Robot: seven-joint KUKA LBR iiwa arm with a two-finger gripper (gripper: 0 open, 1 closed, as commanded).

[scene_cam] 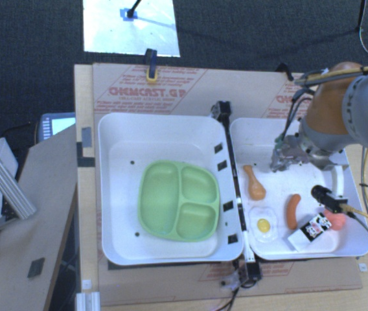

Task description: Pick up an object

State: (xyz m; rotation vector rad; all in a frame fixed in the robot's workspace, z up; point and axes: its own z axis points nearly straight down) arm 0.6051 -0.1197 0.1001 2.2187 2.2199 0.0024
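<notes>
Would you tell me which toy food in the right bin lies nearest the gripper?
The orange drumstick; it lies just below-left of the gripper, while the sausage and fried egg sit farther down.

**Lighting and picture quality**

Even, bright overhead light. Glare washes out the pale sheet [131, 18] at top. Both white bins [116, 173] run near overexposed; shadows are soft and faint. Slight softness overall; dark floor lacks detail.
</notes>
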